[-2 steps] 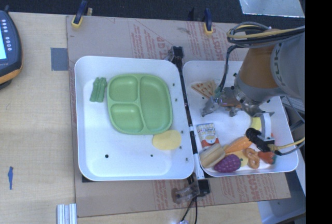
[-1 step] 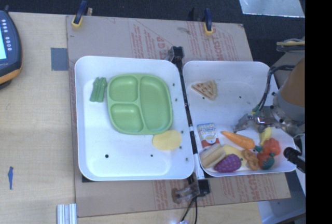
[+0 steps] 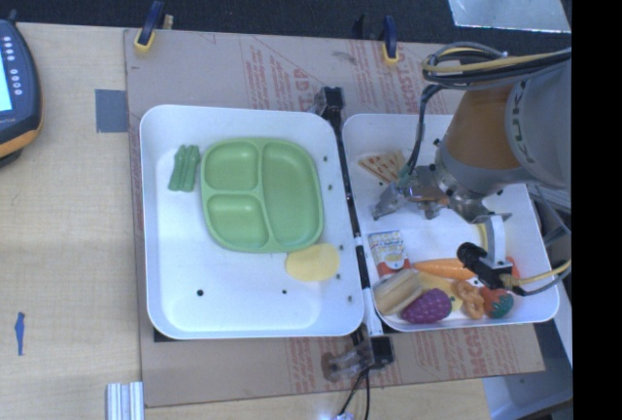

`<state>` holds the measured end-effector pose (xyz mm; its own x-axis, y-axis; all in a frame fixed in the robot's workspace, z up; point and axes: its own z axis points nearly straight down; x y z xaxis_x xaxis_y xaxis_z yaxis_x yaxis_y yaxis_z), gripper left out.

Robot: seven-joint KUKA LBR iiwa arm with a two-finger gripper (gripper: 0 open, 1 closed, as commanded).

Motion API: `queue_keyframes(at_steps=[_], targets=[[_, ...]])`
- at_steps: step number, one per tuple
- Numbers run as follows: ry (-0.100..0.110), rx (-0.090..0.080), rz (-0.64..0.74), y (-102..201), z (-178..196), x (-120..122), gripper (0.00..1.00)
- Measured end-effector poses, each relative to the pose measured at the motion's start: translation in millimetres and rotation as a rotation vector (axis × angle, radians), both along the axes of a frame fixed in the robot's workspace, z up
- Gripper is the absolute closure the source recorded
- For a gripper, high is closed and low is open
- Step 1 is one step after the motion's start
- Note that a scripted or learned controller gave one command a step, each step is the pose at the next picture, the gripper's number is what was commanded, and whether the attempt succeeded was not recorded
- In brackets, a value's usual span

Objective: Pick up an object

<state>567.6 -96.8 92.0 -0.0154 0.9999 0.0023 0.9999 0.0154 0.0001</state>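
Camera view from above shows two shallow white bins side by side on a wooden bench. Left bin (image 3: 165,311): a green divided plate (image 3: 262,194) sits in the middle, a dark green bean-like piece (image 3: 184,167) lies near the bin's left edge, and a pale yellow disc (image 3: 312,262) touches the plate's lower right corner. Right bin (image 3: 389,122): a grey arm with an orange band (image 3: 481,131) reaches in from the right and covers much of the bin's upper half. Its gripper (image 3: 403,197) points down near a tan waffle-like piece (image 3: 382,164) by the bin's upper left corner; whether the fingers are open or closed cannot be told, as they blur into the metal parts. Along the bin's lower edge crowd a small printed packet (image 3: 387,246), an orange carrot (image 3: 442,266), a tan bread-like block (image 3: 397,291), purple grapes (image 3: 428,307), and small orange and green toys (image 3: 486,301) too jumbled to identify
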Motion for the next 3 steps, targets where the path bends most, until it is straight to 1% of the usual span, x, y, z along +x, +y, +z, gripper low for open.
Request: queue_keyframes(at_steps=[1, 2, 3], targets=[[-0.006, -0.003, -0.009, -7, 1, 92, 0.00], [0.004, -0.002, -0.011, -3, 0, 89, 0.00], [0.002, -0.004, -0.013, -16, 0, 89, 0.00]])
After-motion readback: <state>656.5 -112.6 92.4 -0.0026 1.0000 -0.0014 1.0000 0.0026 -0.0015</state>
